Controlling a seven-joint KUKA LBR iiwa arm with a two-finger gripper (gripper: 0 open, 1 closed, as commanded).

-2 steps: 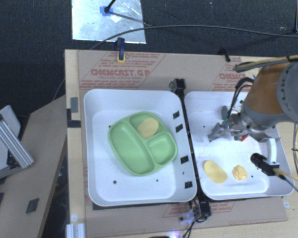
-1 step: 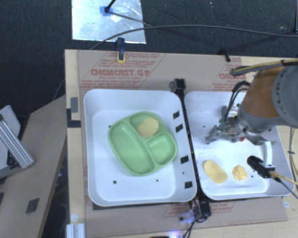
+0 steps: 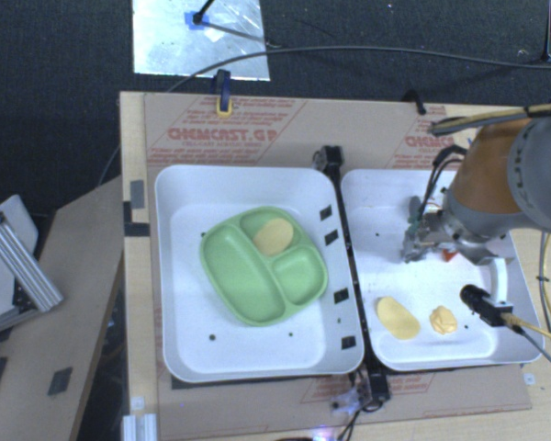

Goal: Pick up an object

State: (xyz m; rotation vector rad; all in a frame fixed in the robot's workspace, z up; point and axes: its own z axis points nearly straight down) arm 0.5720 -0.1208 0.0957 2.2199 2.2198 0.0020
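Observation:
My gripper [image 3: 416, 246] hangs low over the middle of the right bin [image 3: 376, 200], with the grey arm and its orange band reaching in from the right. Two yellow pieces lie near that bin's front edge: a flat oval one [image 3: 398, 318] and a smaller lumpy one [image 3: 444, 320]. Both sit apart from the gripper, a little in front of it. A small red thing [image 3: 450, 256] shows just right of the gripper, partly hidden by the wrist. In the left bin [image 3: 179, 246] a green divided plate [image 3: 248, 283] holds a pale yellow piece [image 3: 275, 236] in its far compartment.
A black divider with clips [image 3: 342, 246] runs between the two bins. The bins rest on a brown cardboard sheet [image 3: 257, 127]. A metal frame [image 3: 14, 255] stands at the left edge.

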